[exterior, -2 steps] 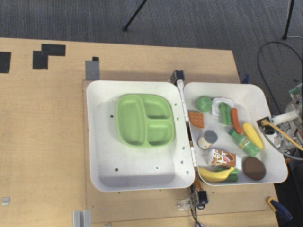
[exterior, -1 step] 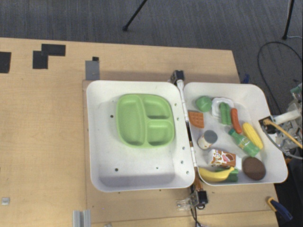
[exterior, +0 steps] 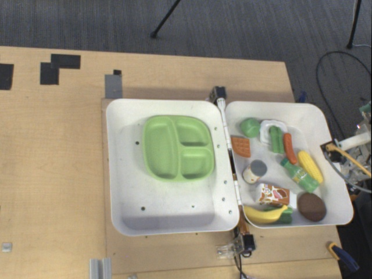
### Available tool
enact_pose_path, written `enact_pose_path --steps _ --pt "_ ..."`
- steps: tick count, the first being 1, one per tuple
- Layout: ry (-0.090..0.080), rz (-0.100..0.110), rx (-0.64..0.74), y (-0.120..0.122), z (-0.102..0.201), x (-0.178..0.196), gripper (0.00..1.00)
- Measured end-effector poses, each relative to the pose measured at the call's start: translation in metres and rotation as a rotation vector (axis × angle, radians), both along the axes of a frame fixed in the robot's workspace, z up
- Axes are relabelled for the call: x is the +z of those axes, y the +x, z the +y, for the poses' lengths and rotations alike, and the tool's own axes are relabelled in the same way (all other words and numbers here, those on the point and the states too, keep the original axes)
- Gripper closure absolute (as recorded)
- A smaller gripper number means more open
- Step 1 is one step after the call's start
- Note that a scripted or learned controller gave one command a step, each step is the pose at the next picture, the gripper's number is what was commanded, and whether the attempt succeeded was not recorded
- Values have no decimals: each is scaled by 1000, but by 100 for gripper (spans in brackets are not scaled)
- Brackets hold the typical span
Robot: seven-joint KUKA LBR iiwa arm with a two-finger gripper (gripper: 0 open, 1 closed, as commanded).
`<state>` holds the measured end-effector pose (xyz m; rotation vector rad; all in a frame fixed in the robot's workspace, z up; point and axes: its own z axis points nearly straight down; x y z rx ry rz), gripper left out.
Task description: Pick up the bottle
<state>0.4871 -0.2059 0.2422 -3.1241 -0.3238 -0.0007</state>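
Observation:
The bottle [exterior: 301,176] is green and translucent. It lies on its side in the right white bin [exterior: 325,121], toward that bin's right half, with its narrow end pointing to the upper left. A yellow corn cob [exterior: 310,165] rests against its upper right side. Just below it sits a brown round fruit [exterior: 312,207].
The right bin also holds an orange-red carrot [exterior: 288,145], a green-and-white piece [exterior: 273,133], a green lump [exterior: 250,127], an orange waffle [exterior: 241,147], a grey can [exterior: 255,170], a small carton [exterior: 273,195] and a banana [exterior: 266,215]. A green divided plate [exterior: 177,148] lies in the left bin [exterior: 125,208]. Cables and hardware [exterior: 349,156] crowd the right edge.

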Motion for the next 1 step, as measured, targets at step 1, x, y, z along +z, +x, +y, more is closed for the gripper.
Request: enact_pose_path --steps 1 --pt "2 1 0 0 58 3 100"
